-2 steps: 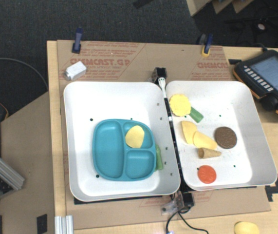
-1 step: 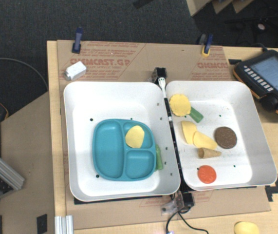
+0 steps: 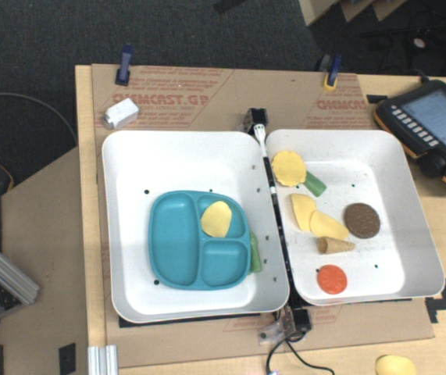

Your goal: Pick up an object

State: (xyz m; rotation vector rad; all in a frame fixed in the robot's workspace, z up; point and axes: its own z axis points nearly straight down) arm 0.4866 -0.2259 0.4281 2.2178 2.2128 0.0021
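Observation:
The right bin (image 3: 410,201) holds several small toy foods: a yellow round piece (image 3: 288,167) at its upper left with a green piece (image 3: 315,183) beside it, pale yellow wedges (image 3: 313,216) in the middle, a tan piece (image 3: 334,245), a brown disc (image 3: 361,219) and a red-orange disc (image 3: 332,280) near the front. In the left bin (image 3: 125,194) lies a teal divided plate (image 3: 198,241) with a yellow piece (image 3: 216,219) on it and a green piece (image 3: 255,252) at its right edge.
A black handheld pendant (image 3: 426,123) lies beyond the right bin at the right edge. A small white block (image 3: 121,113) and two clamps (image 3: 124,62) sit on the cardboard behind the bins. A yellow object (image 3: 395,365) lies at the bench's front right.

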